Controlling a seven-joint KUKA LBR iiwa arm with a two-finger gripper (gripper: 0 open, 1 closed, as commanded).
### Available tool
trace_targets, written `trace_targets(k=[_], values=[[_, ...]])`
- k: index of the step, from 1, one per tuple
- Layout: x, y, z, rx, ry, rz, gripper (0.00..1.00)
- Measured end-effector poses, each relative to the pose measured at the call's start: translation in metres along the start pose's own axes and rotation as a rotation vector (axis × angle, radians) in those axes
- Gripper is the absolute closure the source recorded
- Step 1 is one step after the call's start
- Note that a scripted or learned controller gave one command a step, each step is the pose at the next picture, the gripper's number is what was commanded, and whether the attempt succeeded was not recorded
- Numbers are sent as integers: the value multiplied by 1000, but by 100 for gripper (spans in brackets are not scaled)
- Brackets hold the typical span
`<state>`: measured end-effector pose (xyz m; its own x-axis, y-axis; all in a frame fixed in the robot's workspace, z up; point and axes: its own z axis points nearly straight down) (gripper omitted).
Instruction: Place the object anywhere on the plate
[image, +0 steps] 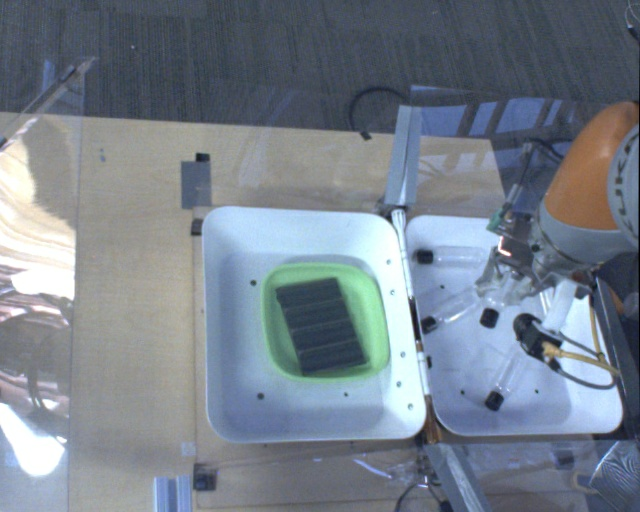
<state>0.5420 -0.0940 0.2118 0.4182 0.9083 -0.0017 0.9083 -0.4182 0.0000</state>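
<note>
From the camera view, the hand (515, 285) hangs low over the right bin (590, 415), among several clear tubes with black caps (465, 305) lying scattered beneath and beside it. I cannot tell its state. Well off to its far side, in the left bin (225, 330), the green plate (375, 300) already carries a dark ridged block (320, 325), lying flat near its middle, probably so it rests steadily.

Even, fairly bright overhead light. Strong glare washes the clear sheet (35, 300) at the bench's left edge. The white bins (225, 400) show soft shadows only. The picture is slightly soft and grainy throughout.
</note>
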Motion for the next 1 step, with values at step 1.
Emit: trace_targets(k=[1], values=[[86, -47, 5, 3, 0, 50, 100]])
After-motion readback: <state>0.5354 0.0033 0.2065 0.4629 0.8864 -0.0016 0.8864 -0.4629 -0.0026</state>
